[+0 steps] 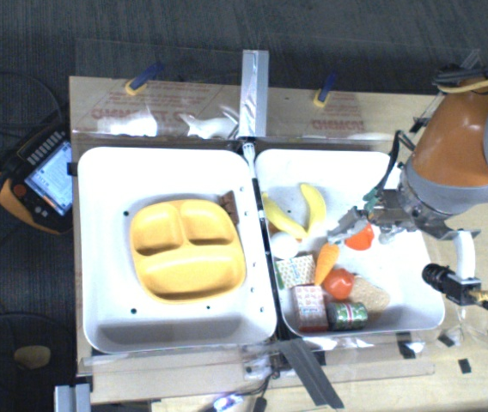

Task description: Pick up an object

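No legible txt; red print on cardboard [124, 110] too blurry.

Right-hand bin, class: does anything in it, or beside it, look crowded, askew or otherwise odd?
The right bin is crowded: bananas, a carrot, a tomato, a can lying on its side and small boxes jumble toward its left and front. The yellow tray in the left bin sits slightly skewed. Nothing looks spilled or broken.

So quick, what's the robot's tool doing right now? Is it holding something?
Tool: low in the right bin, closed on a small orange-red toy that sits between its fingers.
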{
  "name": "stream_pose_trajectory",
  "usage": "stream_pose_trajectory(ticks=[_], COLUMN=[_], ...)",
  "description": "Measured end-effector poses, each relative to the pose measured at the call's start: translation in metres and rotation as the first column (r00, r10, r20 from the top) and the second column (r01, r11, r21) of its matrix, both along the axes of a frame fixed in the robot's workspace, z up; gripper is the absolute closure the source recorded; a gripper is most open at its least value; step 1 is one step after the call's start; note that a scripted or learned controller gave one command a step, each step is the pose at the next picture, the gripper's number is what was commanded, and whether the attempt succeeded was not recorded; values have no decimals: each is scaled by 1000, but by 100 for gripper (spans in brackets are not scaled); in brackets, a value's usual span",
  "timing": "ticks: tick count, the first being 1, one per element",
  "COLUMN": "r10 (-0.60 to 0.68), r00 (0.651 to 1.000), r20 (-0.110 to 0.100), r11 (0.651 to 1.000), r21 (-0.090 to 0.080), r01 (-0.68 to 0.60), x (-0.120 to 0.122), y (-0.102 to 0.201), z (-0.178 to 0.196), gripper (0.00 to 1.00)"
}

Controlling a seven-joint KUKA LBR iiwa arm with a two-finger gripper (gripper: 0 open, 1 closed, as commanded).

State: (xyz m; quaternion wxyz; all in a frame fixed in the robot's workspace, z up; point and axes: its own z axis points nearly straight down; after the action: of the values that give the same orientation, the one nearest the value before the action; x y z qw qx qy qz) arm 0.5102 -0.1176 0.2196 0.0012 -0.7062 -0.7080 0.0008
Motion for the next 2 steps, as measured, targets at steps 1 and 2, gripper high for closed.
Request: stream_pose_trajectory(ticks=[1, 2], r10=[-9, 76], r00=[1000, 997], r20=[19, 29], r11=[1000, 997], r21=[-3, -2], r01=[9, -76], x=[-13, -17], y=[-11, -18], z=[-118, -125], gripper=[0, 0])
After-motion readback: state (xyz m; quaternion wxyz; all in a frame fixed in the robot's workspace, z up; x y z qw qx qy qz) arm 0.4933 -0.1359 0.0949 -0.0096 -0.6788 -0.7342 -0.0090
